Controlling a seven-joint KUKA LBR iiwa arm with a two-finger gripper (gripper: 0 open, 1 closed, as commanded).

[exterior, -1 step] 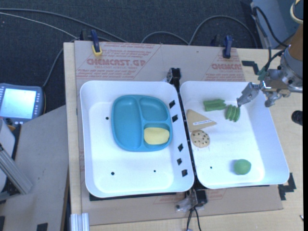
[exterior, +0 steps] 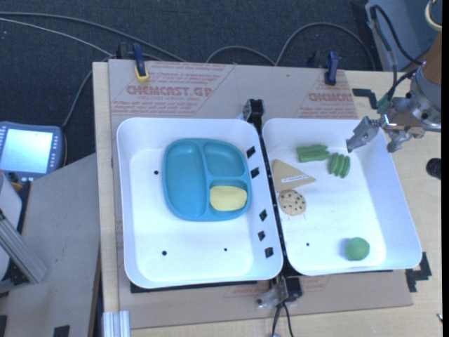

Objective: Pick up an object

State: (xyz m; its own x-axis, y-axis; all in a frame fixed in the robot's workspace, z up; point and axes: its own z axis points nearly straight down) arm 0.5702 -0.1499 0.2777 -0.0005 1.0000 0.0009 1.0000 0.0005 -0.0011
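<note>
Right now your pincer hangs spread wide and holding nothing over the far right of the right bin, so you are reaching, and next you should drop onto the green pods just left.

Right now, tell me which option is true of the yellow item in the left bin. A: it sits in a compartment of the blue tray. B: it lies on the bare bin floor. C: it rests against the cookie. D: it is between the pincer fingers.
A: the yellow item sits in the lower right compartment of the blue tray, in the left bin.
</note>
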